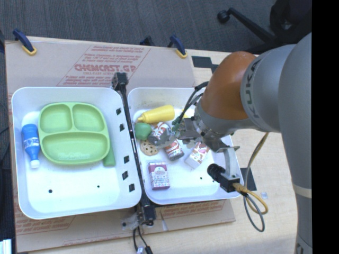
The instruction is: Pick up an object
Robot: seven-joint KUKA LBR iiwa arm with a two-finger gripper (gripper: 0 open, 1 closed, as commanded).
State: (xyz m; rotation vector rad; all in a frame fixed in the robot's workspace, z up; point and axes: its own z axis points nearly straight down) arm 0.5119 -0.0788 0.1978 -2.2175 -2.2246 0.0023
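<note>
Arm (249, 89) reaches in from the right, wrist over the right bin (206, 192). Gripper (177, 131) sits low among the clutter near bin centre; grip state: cannot tell, wrist blocks it. Right bin contents: yellow mustard bottle (156, 113) at the back, green ball (142, 130) just beside it, cookie (149, 148), small can (174, 151), red-white carton (197, 155), pink box (159, 175) towards the front. Nothing visibly lifted. Left bin (63, 194): green divided plate (74, 132), blue bottle (30, 142) along its left side
</note>
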